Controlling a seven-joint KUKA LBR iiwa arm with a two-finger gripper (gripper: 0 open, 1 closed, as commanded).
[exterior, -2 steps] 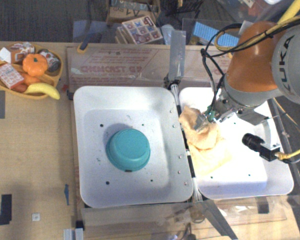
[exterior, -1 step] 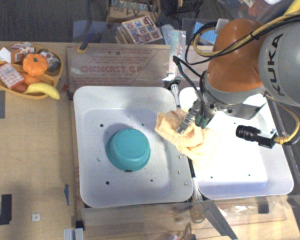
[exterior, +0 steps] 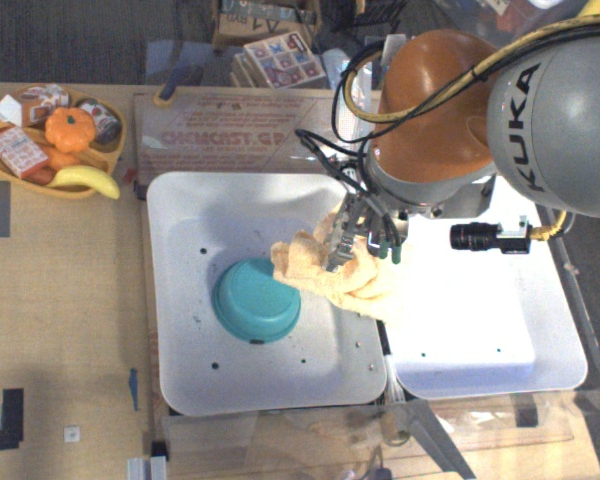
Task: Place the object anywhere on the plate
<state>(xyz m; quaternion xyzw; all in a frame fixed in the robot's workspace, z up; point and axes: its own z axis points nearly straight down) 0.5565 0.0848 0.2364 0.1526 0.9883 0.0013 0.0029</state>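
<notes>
A teal plate [exterior: 258, 301] lies upside-down-looking in the left bin [exterior: 180, 228], left of its middle. A crumpled pale yellow cloth [exterior: 352, 280] stretches from the plate's right rim across to the divide between the two bins. My gripper [exterior: 358, 246] reaches down from the orange-banded wrist into the upper part of the cloth. The fabric is bunched up around the fingers [exterior: 338, 251] and pulled up there, so the gripper is shut on the cloth. The cloth's left end touches or overlaps the plate's edge.
The right bin [exterior: 500, 338] sits under the arm, with a black cylindrical part [exterior: 488, 237] above it. A basket [exterior: 10, 173] of toy fruit stands at the far left on the bench. Cardboard lies behind the bins.
</notes>
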